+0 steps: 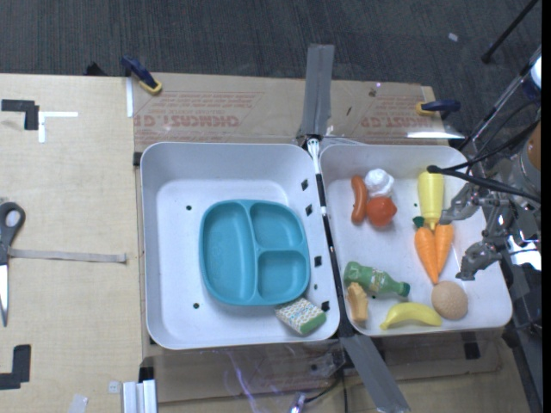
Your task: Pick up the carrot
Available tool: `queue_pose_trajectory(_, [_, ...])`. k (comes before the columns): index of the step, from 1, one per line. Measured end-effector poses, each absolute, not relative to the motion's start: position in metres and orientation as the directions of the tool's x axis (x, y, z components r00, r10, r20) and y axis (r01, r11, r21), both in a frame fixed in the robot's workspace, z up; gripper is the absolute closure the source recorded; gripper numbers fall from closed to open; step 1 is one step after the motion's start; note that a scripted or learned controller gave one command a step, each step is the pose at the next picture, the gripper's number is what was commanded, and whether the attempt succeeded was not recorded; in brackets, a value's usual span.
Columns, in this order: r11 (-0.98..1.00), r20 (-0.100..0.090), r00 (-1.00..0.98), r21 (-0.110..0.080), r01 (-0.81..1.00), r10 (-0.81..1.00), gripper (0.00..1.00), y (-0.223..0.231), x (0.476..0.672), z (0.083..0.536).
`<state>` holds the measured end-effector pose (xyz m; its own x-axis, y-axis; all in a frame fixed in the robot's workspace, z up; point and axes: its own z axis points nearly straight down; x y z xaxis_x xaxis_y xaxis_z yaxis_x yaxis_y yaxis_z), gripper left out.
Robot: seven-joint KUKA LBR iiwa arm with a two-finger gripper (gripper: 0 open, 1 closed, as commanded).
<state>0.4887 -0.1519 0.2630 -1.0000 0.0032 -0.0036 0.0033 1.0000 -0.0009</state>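
Observation:
The orange carrot lies in the right bin, its tip pointing toward the bin's front. Just above it is a yellow corn cob. My gripper hangs at the bin's right side, a little right of the carrot. Its two fingers are spread apart, one near the carrot's top and one lower down by the bin wall. Nothing sits between them.
The right bin also holds a sausage, a tomato, a white piece, a green bottle, a banana and a tan ball. The left bin carries a blue divided plate and a sponge.

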Motion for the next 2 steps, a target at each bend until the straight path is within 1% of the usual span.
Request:
queue_pose_trajectory(1, [0.994,-0.003,-0.994,-0.002,-0.113,-0.113,0.0,-0.172,0.504,0.184])
queue_pose_trajectory(2, [0.998,-0.005,-0.998,-0.001,-0.065,-0.065,0.0,-0.181,0.533,0.093])
